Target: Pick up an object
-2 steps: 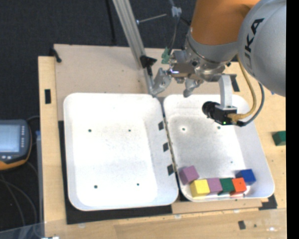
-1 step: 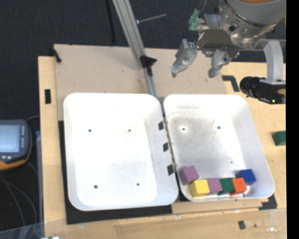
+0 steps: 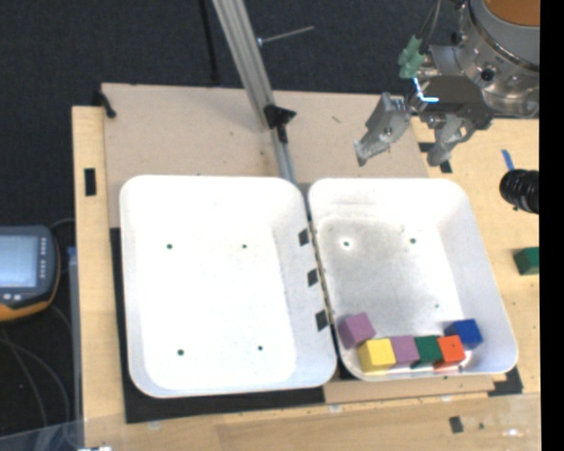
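jaws of the gripper (image 3: 412,147) are hanging spread apart and gripping nothing, above the bench (image 3: 197,130) behind the right bin (image 3: 479,252), where coloured blocks (image 3: 409,346) are sitting along its near edge.

Probably a robotics lab: bare bench (image 3: 216,412), aluminium camera post (image 3: 249,64), handheld control pendant (image 3: 17,271).

White bins (image 3: 211,280) hold purple (image 3: 357,328), yellow (image 3: 378,353), green (image 3: 427,349), orange (image 3: 450,349) and blue (image 3: 464,331) blocks
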Controlling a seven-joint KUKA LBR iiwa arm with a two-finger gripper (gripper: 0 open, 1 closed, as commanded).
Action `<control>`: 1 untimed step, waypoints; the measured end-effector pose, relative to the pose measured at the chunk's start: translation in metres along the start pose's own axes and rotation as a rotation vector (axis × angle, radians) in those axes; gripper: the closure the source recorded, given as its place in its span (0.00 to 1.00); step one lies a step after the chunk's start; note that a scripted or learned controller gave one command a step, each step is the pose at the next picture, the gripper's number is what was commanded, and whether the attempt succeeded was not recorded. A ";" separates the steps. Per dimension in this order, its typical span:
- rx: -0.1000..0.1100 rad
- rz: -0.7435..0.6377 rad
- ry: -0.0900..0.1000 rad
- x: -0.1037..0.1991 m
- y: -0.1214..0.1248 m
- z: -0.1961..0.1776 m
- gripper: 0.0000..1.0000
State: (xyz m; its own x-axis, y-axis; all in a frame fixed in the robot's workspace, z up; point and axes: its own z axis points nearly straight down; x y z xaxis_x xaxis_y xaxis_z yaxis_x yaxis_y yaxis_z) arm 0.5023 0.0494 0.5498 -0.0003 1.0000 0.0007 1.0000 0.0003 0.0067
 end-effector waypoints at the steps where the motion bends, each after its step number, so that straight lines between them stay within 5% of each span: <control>1: 0.000 -0.011 -0.002 0.000 0.002 -0.009 1.00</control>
State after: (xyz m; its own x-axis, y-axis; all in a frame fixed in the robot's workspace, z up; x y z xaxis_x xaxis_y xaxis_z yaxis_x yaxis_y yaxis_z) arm 0.5046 0.0493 0.5589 -0.0115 0.9999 -0.0016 0.9999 0.0115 0.0069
